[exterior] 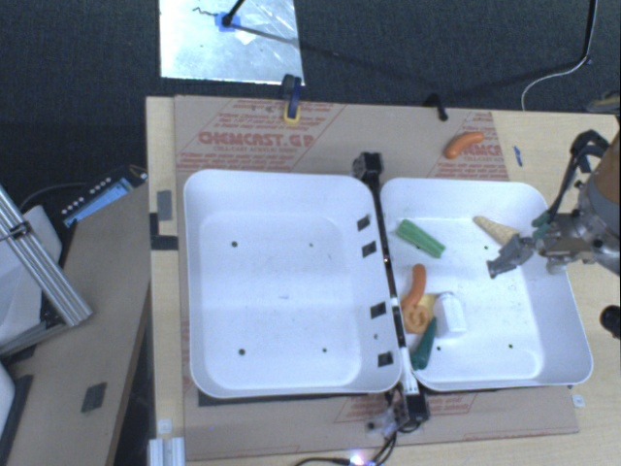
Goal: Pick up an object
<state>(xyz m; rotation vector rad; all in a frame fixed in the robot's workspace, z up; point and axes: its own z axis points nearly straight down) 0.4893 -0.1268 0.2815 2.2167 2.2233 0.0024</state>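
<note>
Bench's right bin [568, 357] has toys bunched along its left wall. Gripper [505, 260] hovers nearby; can't tell its state, holding nothing visible.

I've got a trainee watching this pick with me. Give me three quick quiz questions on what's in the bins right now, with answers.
1. True or false: the gripper hangs over the left bin.
2. Which item lies nearest the gripper? A) green block B) tan cone C) white bottle
3. What orange item lies outside both bins, on the board behind the right bin?

Key
1. False; it is over the right bin.
2. B.
3. The orange sausage-shaped piece.
</note>
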